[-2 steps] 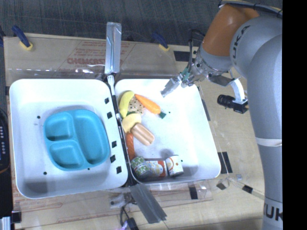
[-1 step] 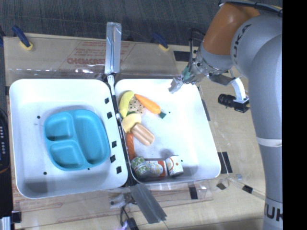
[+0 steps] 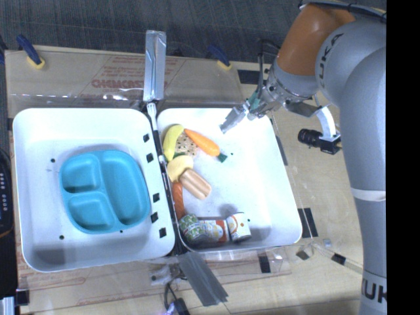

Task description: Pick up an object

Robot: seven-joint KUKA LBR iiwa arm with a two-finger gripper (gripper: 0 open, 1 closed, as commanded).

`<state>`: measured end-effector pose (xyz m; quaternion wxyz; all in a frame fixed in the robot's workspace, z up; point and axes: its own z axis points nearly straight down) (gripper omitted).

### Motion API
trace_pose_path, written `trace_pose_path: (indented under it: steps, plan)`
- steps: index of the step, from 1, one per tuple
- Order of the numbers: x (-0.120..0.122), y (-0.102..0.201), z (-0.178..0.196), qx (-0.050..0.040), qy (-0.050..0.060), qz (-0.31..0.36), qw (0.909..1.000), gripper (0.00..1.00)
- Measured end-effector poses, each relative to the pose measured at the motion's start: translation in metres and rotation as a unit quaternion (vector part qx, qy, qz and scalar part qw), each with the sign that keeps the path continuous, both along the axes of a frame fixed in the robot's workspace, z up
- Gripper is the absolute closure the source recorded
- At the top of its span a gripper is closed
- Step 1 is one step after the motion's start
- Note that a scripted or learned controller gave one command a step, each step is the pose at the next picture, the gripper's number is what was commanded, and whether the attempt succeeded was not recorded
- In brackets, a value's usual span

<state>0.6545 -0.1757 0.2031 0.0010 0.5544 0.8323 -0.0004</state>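
My gripper hangs over the back edge of the right bin, its fingers pointing down-left with nothing between them. Just left of it lie an orange carrot and a yellow banana, with a cracker-like piece between them. In front of those rests a hot dog bun, and an orange sausage lies along the bin's left wall. A printed can lies on its side at the front.
The left bin holds a blue divided tray. A metal divider post stands at the back between the bins. The right bin's middle and right floor is bare white.
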Motion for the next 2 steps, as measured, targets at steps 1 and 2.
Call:
trace_pose_path:
  steps: [1,2]
  plan:
    - [0.004,0.028,-0.109,0.0004,-0.001,0.051,0.9987,0.00]
    - [0.005,0.029,-0.098,0.0005,-0.002,0.053,0.9986,1.00]
